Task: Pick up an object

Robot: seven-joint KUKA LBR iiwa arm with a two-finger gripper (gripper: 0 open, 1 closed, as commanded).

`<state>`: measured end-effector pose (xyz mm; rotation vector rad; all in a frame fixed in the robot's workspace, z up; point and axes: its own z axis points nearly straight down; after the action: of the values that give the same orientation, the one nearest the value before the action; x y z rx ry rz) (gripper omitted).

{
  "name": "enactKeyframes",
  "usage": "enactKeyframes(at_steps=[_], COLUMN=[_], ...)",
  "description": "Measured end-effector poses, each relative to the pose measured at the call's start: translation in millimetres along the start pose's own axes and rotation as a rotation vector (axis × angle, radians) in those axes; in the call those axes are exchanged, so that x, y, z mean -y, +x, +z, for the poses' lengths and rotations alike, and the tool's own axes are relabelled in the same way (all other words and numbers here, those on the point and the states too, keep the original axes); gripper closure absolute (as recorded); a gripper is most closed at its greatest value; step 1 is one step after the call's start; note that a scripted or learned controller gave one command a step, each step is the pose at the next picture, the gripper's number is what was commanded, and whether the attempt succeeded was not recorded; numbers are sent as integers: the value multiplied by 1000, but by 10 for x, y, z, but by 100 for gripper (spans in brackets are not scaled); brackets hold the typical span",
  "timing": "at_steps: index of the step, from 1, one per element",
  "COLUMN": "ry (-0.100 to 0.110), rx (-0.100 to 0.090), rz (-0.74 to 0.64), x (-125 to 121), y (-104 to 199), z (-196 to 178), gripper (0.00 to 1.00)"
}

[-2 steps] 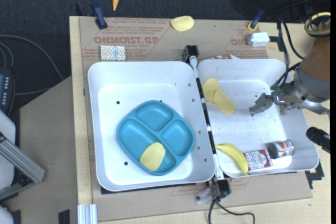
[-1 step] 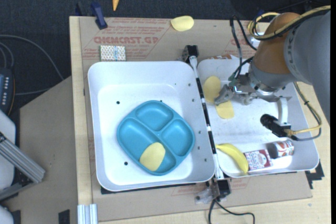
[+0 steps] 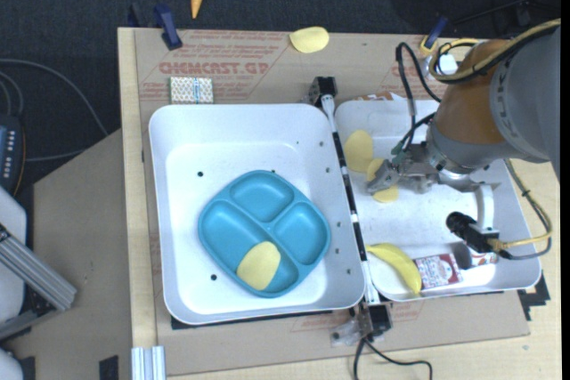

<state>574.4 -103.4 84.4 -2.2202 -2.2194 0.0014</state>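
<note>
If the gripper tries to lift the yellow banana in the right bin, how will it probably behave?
The curved yellow banana lies flat near the front wall of the right white bin, so it probably will not roll, though its curve may let it pivot when pushed. Its skin looks smooth, so the fingers could slip along it. It touches the small red-and-white packet, which may shift too.

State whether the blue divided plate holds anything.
Not empty: the blue plate holds a yellow piece in its front compartment.

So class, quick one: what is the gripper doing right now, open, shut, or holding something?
Gripper: low in the right bin, at a small yellow piece; its state cannot be told.
</note>
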Motion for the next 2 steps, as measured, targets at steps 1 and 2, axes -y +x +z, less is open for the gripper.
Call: enactKeyframes(at_steps=[1, 2], ry=[-1, -4], rx=[1, 1], rz=[1, -1], x=[731, 98], y=[-379, 94], z=[3, -2], gripper=[0, 0])
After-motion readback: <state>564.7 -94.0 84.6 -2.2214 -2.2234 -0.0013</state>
